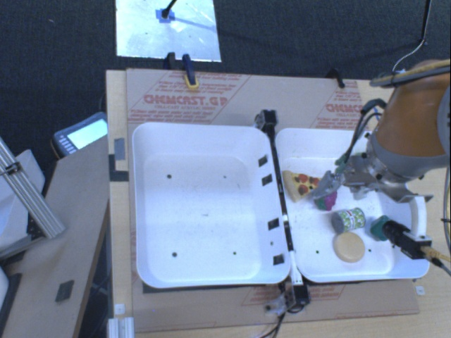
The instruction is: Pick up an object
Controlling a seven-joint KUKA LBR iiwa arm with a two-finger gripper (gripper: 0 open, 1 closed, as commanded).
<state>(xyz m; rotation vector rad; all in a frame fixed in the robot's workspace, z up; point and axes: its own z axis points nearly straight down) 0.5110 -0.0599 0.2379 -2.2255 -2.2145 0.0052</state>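
Observation:
My gripper [327, 186] hangs low over the middle of the right bin [304, 141], with the arm reaching in from the right. Just left of it lies a toy pizza slice [299, 185], yellow with red spots. A small purple and magenta object [325, 202] sits directly below the gripper tip, touching or nearly touching it. A green and grey can [349, 220] lies on its side a little nearer the front. A flat tan disc [349, 247] rests in front of the can.
The left bin [151, 146] stands beside the right one, parted by a black-clipped divider [275, 189]. A teal rounded thing [380, 225] sits near the right bin's right wall. Cardboard lies under both bins.

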